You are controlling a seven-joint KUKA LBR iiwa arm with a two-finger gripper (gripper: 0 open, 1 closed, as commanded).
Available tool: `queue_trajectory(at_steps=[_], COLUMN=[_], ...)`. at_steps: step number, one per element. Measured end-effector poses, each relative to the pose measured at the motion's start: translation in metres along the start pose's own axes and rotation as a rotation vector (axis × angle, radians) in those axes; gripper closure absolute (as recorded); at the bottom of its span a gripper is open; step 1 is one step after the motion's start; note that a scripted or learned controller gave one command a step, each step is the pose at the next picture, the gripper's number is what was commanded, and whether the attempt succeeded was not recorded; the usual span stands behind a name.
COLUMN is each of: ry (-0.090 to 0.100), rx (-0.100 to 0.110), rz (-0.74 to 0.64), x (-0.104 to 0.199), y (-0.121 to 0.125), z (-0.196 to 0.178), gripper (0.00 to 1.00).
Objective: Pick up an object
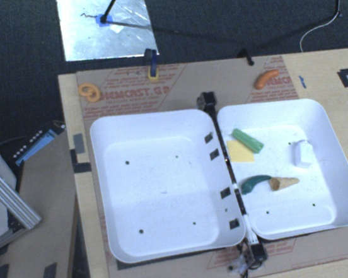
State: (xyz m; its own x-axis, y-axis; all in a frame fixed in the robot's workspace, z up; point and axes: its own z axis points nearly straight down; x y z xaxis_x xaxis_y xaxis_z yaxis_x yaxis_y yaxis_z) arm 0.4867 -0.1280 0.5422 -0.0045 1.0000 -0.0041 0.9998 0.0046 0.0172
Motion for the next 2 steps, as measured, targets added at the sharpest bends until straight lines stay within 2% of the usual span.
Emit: queue_trajectory(at_steps=[1,2], ry=[0.0,0.002], rx=[0.013,0.013], rz=[0.01,0.001], x=[-0.083,-0.0784], y=[-0.0014,-0.0006], z=[0.0073,0.0072], gripper=[1.0,1.0])
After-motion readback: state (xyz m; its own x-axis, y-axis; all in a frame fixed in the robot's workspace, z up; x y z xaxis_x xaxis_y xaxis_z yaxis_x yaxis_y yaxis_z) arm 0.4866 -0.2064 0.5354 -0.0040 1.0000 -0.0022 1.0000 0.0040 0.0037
